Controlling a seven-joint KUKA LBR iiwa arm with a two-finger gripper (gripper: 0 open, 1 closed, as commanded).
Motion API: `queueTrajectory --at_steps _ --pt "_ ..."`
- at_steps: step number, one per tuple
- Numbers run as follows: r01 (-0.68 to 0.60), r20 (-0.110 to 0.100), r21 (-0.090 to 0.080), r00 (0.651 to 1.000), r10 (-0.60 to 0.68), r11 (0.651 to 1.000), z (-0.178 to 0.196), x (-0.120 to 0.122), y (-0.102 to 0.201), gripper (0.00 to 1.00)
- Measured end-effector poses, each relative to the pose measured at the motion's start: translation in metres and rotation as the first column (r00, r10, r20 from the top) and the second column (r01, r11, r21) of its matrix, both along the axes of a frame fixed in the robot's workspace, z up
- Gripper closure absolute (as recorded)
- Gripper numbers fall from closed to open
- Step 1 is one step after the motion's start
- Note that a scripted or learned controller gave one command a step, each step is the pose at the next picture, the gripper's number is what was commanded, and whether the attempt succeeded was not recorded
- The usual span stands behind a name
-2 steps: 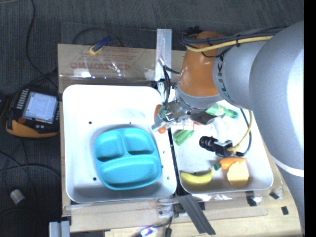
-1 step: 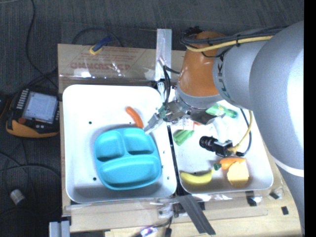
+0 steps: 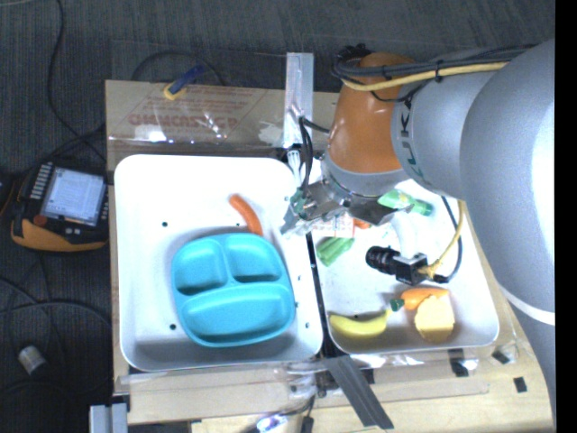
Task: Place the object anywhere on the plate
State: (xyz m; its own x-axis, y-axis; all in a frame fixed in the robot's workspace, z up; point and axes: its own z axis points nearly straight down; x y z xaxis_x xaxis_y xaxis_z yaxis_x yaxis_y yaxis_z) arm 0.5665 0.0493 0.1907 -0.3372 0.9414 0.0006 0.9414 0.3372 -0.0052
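Blue and divided into compartments, the plate (image 3: 234, 287) sits in the left bin (image 3: 144, 242), with an orange carrot-like object (image 3: 244, 212) lying just behind its far rim, long axis running from far-left to near-right. The gripper (image 3: 311, 207) hovers over the divider between the bins, just right of the object and apart from it; whether it is clenched or released I cannot tell. Faded red lettering on the cardboard (image 3: 194, 115) behind the bins is probably too washed out to read.

Arm (image 3: 505, 142) cut off by right edge. Gripper (image 3: 311, 213) small and blurred against the bin divider, finger state unreadable. Green piece (image 3: 407, 203) partly hidden behind wrist. Orange item (image 3: 246, 214) tucked partly behind plate (image 3: 234, 287) rim. Carrot (image 3: 422, 296) partly hidden by yellow block (image 3: 435, 318). Bottom-edge clutter unidentifiable.
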Motion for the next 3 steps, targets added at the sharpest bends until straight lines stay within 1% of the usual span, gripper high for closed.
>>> queueTrajectory --at_steps 1,2,3 --pt "-0.081 0.002 0.000 0.997 0.081 0.997 -0.008 -0.040 0.031 1.00" --pt "0.116 0.000 -0.001 0.993 -0.116 0.993 -0.008 -0.057 0.048 1.00" --pt "0.116 0.000 0.000 0.993 -0.116 0.993 -0.008 -0.057 0.048 0.00"
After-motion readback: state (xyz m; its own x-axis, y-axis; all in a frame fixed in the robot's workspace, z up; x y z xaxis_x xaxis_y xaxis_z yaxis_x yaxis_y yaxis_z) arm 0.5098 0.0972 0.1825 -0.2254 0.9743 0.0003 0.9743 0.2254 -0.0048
